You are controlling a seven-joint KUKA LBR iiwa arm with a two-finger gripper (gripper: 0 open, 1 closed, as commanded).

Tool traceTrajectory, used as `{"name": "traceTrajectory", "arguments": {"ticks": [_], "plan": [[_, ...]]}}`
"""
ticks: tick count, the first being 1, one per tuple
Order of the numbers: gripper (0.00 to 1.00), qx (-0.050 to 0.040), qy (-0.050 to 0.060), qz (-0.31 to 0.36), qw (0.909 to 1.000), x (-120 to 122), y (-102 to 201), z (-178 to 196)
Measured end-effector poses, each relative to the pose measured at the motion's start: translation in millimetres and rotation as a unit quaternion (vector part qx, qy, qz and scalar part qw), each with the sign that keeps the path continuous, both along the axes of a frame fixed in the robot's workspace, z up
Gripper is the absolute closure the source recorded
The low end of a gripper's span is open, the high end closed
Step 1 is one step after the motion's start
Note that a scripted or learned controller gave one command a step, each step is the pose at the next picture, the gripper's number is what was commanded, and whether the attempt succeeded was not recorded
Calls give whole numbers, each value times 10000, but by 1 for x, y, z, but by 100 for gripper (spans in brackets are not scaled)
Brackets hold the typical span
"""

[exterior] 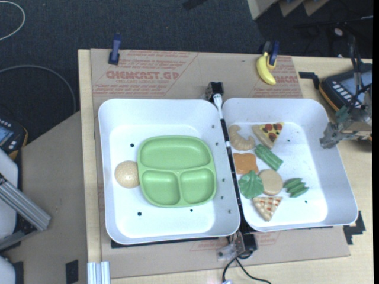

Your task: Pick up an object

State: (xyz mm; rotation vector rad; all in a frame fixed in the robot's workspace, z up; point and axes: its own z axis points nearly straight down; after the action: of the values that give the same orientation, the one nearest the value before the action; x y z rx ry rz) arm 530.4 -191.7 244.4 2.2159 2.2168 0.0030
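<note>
One hand [331, 136] is seen at the right bin's [331, 200] rim; its state cannot be told. "CHEMCAST" is printed on the cardboard [142, 73].

A tan cardboard sheet [177, 70] printed with red "CHEMCAST" lettering lies on the pale wooden surface [56, 176]. Two shallow white plastic bins stand on it side by side, the left bin [109, 158] and the right bin [334, 188], their inner rims touching. A small blue clamp [114, 50] grips the sheet's far edge above the left bin. A yellow banana-shaped toy [266, 70] lies on the sheet just beyond the right bin. A black clip [215, 90] sits where the bins' far corners meet. A thin white cable [18, 7] loops over the dark blue carpet [148, 10]. A silver aluminium bar [23, 205] crosses the near left corner.
</note>
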Motion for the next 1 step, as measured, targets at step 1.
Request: {"name": "traceTrajectory", "arguments": {"ticks": [1], "plan": [[100, -6, -13, 0, 10000, 1, 0, 10]]}}
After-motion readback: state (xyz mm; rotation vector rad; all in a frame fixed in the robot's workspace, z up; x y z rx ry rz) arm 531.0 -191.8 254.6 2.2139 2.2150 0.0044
